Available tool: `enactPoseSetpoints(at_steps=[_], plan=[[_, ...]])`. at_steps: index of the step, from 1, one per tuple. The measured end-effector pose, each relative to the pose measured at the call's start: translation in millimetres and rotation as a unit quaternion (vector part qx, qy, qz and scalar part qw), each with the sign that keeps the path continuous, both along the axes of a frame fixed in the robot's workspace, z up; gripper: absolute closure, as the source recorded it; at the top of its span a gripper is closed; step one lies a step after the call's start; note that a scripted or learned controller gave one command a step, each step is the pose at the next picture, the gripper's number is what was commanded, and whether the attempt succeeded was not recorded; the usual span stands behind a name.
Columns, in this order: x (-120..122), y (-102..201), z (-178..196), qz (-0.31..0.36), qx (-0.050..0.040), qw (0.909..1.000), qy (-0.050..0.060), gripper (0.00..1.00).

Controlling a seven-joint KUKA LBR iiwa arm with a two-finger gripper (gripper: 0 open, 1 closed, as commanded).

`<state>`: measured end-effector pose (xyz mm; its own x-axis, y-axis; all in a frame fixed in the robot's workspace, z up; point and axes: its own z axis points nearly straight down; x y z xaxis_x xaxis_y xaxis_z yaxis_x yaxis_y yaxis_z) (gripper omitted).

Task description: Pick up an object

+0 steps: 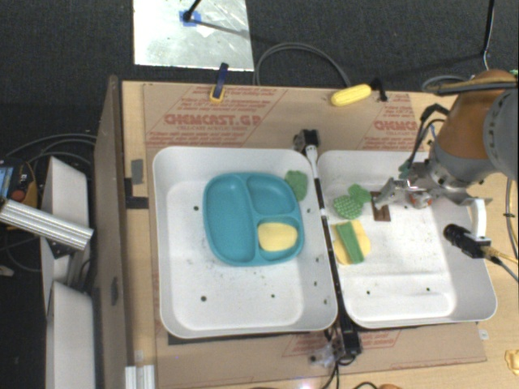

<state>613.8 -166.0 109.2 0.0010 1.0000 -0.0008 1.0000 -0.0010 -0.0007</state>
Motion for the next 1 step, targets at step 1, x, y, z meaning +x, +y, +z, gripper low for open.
enactPoseSetpoints(at_steps=[1], plan=[[-23.6, 8.4, -26.0, 0.001, 0.0006, 1.0000, 0.000, 0.00]])
